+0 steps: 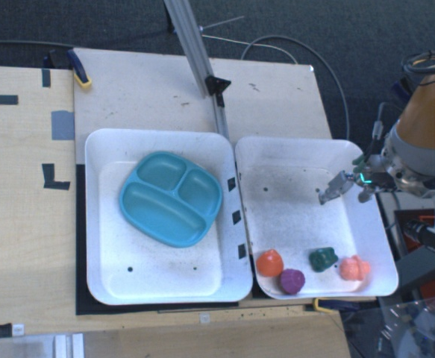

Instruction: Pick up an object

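Observation:
Four small objects lie along the near edge of the right bin [292,162]: an orange one [269,262], a purple one [292,280], a dark green one [322,259] and a salmon-pink one [354,268]. My gripper [348,192] hangs over the right side of that bin, well above and behind the green and pink objects. Its fingers stand open with nothing between them. The arm's orange band [420,118] shows at the right edge.
A blue divided plate [171,198] lies in the left bin [101,274]. A slanted metal bar [191,36] crosses the bench behind the bins, down to where they meet. Cables [292,43] run behind the right bin.

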{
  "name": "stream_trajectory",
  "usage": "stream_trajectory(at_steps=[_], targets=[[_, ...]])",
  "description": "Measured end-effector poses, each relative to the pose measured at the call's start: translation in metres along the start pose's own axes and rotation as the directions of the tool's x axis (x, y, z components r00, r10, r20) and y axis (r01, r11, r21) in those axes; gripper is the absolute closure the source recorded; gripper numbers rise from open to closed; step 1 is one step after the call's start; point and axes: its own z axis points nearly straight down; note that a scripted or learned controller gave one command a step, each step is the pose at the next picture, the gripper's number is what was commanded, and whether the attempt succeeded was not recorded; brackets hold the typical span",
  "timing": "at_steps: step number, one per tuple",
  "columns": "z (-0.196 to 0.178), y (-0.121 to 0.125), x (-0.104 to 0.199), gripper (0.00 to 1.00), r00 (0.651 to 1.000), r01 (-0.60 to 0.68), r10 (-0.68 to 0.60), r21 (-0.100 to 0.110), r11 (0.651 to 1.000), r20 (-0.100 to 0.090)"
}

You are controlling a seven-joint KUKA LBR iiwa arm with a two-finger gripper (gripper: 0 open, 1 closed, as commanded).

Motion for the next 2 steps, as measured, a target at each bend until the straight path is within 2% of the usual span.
stream_trajectory(at_steps=[2], targets=[[0.124, -0.012, 0.009, 0.0, 1.0, -0.001, 0.001, 0.008, 1.0, -0.002]])
